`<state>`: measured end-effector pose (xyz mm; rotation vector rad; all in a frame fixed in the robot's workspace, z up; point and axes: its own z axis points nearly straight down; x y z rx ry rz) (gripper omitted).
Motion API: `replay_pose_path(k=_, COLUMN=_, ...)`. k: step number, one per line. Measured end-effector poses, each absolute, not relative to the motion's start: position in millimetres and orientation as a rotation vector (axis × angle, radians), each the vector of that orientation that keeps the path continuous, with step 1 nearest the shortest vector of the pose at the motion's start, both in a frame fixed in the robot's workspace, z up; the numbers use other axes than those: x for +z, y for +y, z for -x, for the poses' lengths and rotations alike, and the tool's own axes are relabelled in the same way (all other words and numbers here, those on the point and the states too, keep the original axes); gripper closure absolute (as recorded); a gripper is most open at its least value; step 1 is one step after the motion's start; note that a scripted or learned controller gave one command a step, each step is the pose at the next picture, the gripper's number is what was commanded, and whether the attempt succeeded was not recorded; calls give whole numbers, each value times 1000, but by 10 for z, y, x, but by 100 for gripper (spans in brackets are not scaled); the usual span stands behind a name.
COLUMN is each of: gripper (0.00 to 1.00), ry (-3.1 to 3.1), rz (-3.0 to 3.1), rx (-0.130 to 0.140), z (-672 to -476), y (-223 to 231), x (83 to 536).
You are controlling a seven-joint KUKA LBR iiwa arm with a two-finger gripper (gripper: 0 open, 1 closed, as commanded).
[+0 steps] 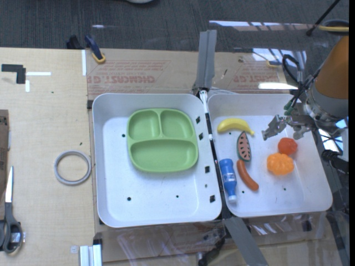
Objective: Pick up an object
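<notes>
The right bin (pixel 310 201) holds a yellow banana (pixel 235 126), a watermelon slice (pixel 243 146), a blue bottle (pixel 227 179), an orange-red sausage (pixel 248 176), a red-orange tomato (pixel 287 146) and an orange (pixel 280 164). My gripper (pixel 283 125) hangs over the bin's upper right part, just above and left of the tomato and right of the banana. Its fingers stand apart and hold nothing.
A green divided plate (pixel 162 139) lies in the left bin (pixel 111 176). On the bench at the left are a roll of tape (pixel 72 167) and scissors (pixel 9 226). A grey divider (pixel 206 60) rises between the bins at the back.
</notes>
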<state>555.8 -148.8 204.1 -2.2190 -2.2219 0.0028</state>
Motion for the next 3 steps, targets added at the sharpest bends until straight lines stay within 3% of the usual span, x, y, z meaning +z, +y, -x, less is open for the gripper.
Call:
replay_pose_path(k=1, gripper=0, ry=-2364, rz=2066, rx=3, z=-5725, y=-992, x=987)
replay_pose_path(k=2, gripper=100, ry=-2360, rz=2072, rx=3, z=-5727, y=-1010, x=1083)
replay_pose_path(k=3, gripper=100, ry=-2179, rz=2261, rx=3, z=-5878, y=-121, x=1911)
